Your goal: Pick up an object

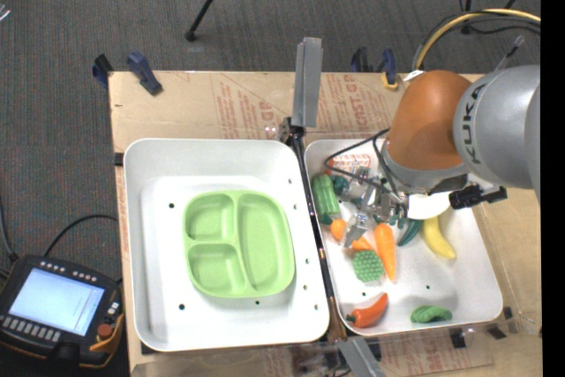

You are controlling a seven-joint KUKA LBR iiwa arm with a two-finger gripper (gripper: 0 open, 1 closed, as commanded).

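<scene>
Dark grey carpet surrounds a brown board-topped bench (221,101), on which two shallow white bins are set side by side. A light green divided plate (238,245) with three compartments is seen lying flat in the middle of the left bin (150,190). A teach pendant (57,306) with a lit screen is seen on the floor off the bench's left front corner, and blue clamps (141,71) are fixed along the bench's far edge.

The toy foods are gathered in the right bin (477,278). A dark green cucumber (324,195) is laid along that bin's left wall, near its far end. An orange carrot (386,250) is placed near the bin's middle, with a green knobbly piece (367,265) touching its left side. A yellow banana (439,237) is seen toward the right wall. A red-orange pepper (370,311) is found near the front edge, and a small green curved piece (430,313) lies to its right, by the front right corner.

The grey arm with its orange band is brought in over the far right part of the right bin. The gripper (365,212) is lowered among the toys between the cucumber and the carrot, just above a small orange piece (338,229). Whether its grip is spread or pressed together cannot be told, and no toy is seen held by it.
</scene>
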